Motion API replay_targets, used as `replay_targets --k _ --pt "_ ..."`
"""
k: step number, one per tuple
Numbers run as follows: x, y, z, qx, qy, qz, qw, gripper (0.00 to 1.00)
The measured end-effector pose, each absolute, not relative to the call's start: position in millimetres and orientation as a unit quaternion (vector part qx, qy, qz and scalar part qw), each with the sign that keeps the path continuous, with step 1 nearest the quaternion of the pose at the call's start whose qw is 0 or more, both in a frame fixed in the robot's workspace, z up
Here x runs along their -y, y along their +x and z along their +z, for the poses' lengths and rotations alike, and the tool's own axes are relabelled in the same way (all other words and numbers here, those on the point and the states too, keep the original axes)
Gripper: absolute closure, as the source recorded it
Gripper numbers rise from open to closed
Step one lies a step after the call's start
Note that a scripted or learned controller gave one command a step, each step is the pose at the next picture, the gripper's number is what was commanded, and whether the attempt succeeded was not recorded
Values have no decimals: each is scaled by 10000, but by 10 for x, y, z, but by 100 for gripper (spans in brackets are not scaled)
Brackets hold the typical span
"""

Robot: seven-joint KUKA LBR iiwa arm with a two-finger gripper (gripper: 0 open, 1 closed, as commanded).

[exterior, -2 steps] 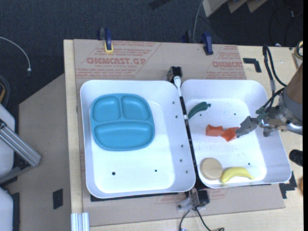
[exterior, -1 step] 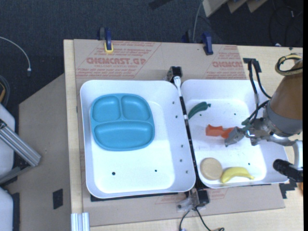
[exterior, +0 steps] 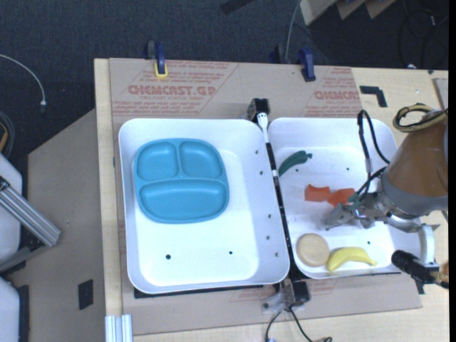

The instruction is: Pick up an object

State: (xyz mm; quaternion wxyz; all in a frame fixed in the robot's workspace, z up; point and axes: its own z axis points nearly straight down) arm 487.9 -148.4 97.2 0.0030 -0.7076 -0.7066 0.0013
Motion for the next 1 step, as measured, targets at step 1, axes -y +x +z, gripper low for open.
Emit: replay_targets --k 1 --pt "1479 4874 839 7070 -7072 6 20 0"
